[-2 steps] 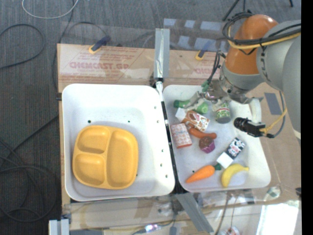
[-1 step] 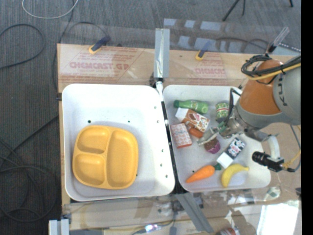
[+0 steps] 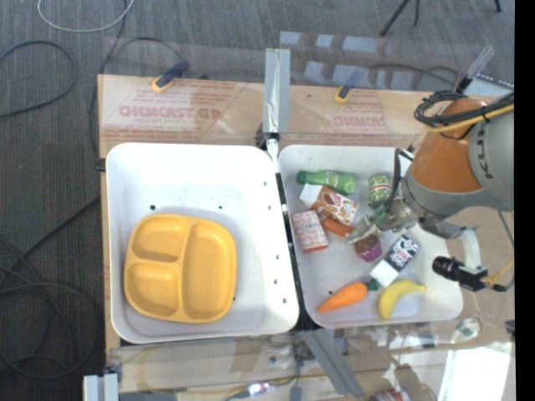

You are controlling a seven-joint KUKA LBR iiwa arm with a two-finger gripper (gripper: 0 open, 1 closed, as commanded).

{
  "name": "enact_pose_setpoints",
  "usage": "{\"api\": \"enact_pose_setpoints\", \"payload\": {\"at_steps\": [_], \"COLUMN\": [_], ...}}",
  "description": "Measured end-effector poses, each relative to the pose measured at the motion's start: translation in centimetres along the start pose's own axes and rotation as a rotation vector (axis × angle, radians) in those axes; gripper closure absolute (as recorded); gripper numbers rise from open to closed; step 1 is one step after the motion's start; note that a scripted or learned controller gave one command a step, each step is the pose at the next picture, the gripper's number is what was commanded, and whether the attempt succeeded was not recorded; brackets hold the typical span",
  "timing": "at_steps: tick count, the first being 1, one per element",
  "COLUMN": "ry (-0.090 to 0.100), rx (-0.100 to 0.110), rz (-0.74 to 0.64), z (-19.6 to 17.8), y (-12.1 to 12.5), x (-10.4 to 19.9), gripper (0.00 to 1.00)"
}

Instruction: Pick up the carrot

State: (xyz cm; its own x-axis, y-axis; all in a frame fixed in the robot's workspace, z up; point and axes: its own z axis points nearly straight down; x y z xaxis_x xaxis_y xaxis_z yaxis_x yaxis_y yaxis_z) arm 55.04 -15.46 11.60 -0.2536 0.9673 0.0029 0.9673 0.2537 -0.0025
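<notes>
Sitting on the surface, the right shallow white plastic bin (image 3: 451,312) holds the small orange toy carrot with a green top (image 3: 344,296) near its front wall, just beside a yellow toy banana (image 3: 398,296). It looks light, stiff and smooth; grip mid-body across its width. The claw (image 3: 386,216) sits deeper among clutter, its state unclear.

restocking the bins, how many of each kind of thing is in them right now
Counting what I can tell apart:
carrot: 1
banana: 1
green bottle: 1
green can: 1
small boxes and packets: about 5, clustered, count unsure
yellow divided plate: 1
Total: about 10
</notes>
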Motion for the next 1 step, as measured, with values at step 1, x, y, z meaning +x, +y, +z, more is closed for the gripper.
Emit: {"api": "enact_pose_setpoints", "payload": {"at_steps": [1], "ry": [0.0], "rx": [0.0], "rz": [0.0], "z": [0.0], "y": [0.0], "x": [0.0], "gripper": [0.0]}}
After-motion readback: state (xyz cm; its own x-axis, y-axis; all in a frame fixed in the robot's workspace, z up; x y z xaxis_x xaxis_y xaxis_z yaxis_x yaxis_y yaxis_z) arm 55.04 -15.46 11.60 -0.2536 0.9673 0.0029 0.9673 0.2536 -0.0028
